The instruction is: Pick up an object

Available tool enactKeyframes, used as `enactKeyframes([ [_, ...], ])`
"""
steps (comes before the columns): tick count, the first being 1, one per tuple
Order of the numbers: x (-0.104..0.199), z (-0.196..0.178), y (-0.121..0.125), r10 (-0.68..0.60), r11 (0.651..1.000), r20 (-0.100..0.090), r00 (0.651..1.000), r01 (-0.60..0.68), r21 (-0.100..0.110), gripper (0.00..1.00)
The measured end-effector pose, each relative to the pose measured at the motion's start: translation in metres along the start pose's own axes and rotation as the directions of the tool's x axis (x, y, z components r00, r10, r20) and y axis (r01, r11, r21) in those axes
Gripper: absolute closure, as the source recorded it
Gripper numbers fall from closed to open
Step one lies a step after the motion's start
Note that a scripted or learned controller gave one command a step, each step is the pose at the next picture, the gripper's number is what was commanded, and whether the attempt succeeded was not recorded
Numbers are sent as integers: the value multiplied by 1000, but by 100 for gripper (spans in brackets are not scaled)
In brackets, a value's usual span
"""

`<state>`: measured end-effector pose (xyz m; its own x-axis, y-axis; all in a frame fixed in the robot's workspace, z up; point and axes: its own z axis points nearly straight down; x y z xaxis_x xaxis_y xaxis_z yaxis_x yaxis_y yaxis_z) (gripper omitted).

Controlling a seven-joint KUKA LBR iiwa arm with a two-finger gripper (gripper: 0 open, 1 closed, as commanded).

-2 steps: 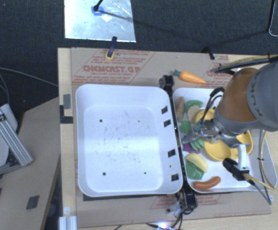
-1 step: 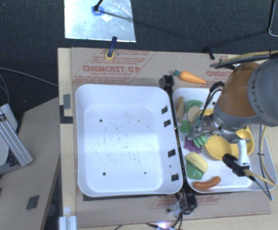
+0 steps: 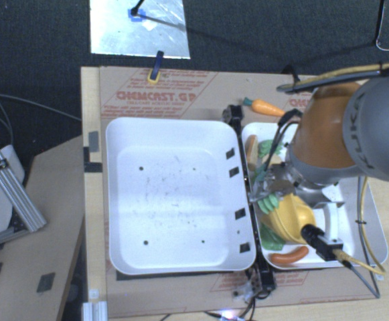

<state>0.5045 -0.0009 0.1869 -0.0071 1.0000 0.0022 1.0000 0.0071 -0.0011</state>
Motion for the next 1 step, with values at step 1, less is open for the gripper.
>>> enactKeyframes([
  [1, 49, -13, -8, -1, 1000, 2, 1000, 1, -2, 100],
])
